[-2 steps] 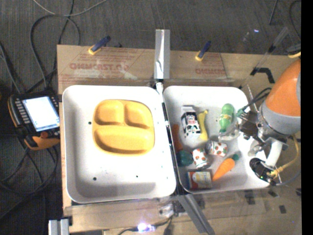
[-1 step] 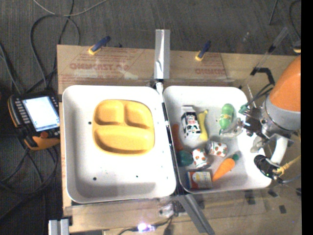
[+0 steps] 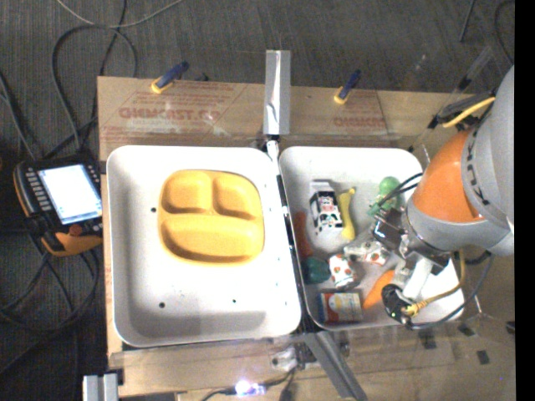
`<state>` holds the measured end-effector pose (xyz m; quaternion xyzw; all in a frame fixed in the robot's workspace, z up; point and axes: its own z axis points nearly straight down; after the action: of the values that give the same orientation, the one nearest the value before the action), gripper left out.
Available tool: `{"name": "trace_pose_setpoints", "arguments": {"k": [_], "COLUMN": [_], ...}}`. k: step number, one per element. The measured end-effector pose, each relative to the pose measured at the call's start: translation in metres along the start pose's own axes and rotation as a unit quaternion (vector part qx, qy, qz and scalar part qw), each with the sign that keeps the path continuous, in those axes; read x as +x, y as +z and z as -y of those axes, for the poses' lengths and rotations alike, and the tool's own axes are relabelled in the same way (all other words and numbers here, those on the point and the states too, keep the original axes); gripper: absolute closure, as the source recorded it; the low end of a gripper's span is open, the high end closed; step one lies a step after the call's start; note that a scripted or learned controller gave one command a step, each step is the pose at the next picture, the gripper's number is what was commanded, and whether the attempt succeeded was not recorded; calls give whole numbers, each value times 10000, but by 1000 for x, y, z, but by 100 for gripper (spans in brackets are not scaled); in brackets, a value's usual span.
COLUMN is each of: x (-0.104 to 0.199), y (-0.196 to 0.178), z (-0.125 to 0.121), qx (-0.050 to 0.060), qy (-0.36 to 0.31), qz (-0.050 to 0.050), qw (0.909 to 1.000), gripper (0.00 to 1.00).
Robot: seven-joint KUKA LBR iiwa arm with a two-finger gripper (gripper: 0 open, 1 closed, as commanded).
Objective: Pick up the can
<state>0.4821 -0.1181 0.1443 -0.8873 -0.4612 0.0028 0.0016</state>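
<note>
In the right bin, a short orange-labelled can lies on its side against the front wall. A white-and-black cylinder lies further back, near the bin's middle. My gripper reaches in from the right, low over the bin's right half. It is beside a small white-and-red item and just above an orange piece. The grey and orange wrist hides the bin's right side. I see nothing held in the gripper.
The right bin also holds a yellow piece, a green object and a teal object. A yellow compartment tray lies in the left bin. A tablet sits left of the bench.
</note>
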Motion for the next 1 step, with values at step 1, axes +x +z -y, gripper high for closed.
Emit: {"name": "trace_pose_setpoints", "arguments": {"k": [1], "x": [20], "y": [56], "z": [-40], "qx": [-42], "qy": [380], "qz": [-22], "qw": [9993], "gripper": [0]}}
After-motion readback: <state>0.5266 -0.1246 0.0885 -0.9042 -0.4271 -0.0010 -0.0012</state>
